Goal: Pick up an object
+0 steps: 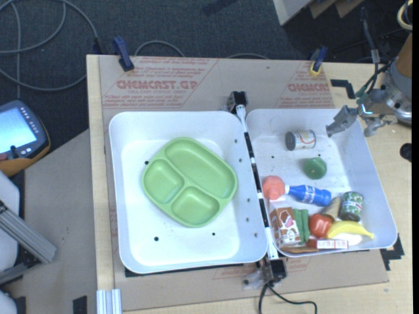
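On the desk (196,84) the left bin (124,175) carries a green plate (190,182), the right bin (373,169) holds the small objects, and the fingers (351,118), open and empty at its far corner, must next descend on the nearby can (300,139).

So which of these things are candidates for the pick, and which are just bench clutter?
Candidates, right bin: small can, green ball, blue bottle, dark green can, banana, tomato, snack packet.

Clutter: green divided plate in left bin, blue clamps, cables.
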